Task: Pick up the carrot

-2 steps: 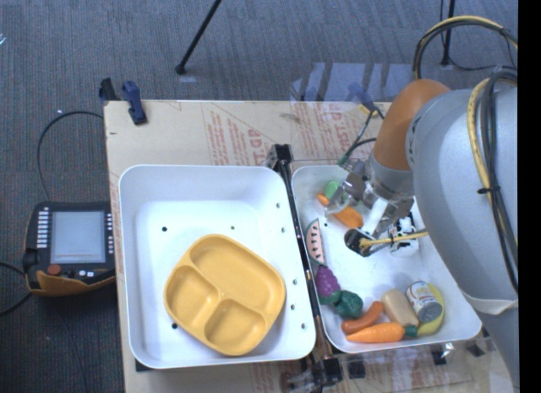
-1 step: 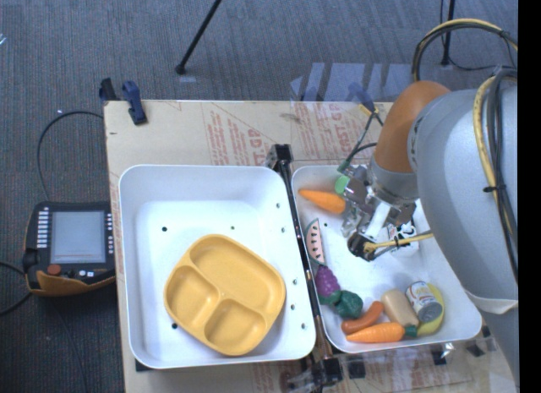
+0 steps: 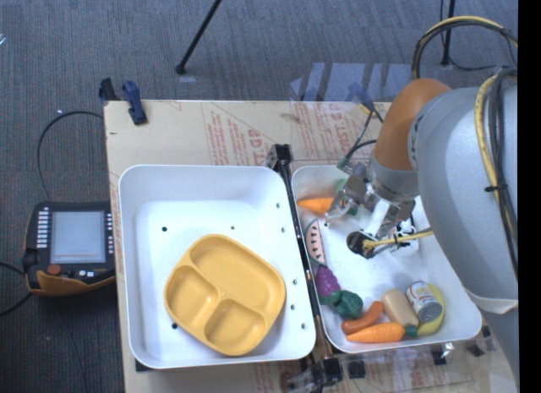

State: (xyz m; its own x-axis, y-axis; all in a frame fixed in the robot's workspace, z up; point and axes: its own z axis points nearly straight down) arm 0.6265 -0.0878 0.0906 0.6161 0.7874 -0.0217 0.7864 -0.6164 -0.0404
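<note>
Counter [image 3: 211, 133] carries two shallow white bins side by side. Arm [image 3: 461, 171] comes in from view right, grey with orange band, wrist over the right bin [image 3: 456, 319]. Left bin [image 3: 152, 188] holds one yellow divided plate [image 3: 224, 294], three compartments, nothing in them. Right bin holds all the toy food: a carrot [image 3: 316, 204] at the far left corner just beside the dividing wall, a watermelon slice [image 3: 315, 242] along that wall, purple grapes [image 3: 326, 280], a green piece [image 3: 346, 302], a second carrot [image 3: 377, 332] at the near edge with a smaller orange piece [image 3: 363, 318] touching it, a tan cylinder [image 3: 398, 306], a can [image 3: 421, 297] and a banana [image 3: 433, 319] near the right corner. Key relation: the tool [image 3: 351, 205] hangs over the far half of the right bin, and the far carrot lies just beside it toward view left, long axis roughly across the view, tip pointing left. Near-edge carrot is well apart, toward the camera, also lying across the view. Judged nearer target is the far one: short shift left and down. Tool state: cannot tell released or clenched, too cluttered; nothing visible grasped. Carrot still resting in bin, not lifted.
</note>
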